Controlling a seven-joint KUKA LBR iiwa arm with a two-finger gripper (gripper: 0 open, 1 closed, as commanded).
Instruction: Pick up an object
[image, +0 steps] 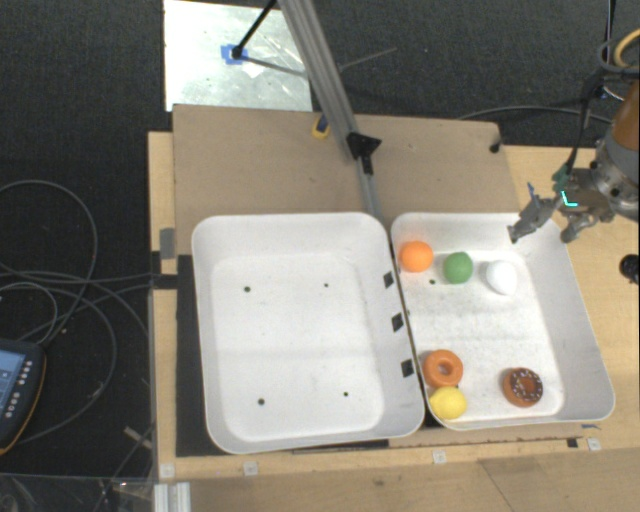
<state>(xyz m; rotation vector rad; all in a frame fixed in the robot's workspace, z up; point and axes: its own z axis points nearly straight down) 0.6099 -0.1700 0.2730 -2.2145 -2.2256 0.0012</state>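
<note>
- Left bin: well left of the gripper.
- Orange ball, green ball, white ball: a row in the right bin, left of and just below the gripper; white ball nearest.
- Orange ring, yellow ball, brown donut: near edge, well below the gripper.
- Gripper: you'll see its fingers spread, nothing between them, over the right bin's far right corner.

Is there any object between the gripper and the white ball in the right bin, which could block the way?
Nothing visible blocks it. The gripper hangs over the upper right rim of the right bin, and the white ball lies just below and left of it. The green ball sits on the ball's far side.
</note>
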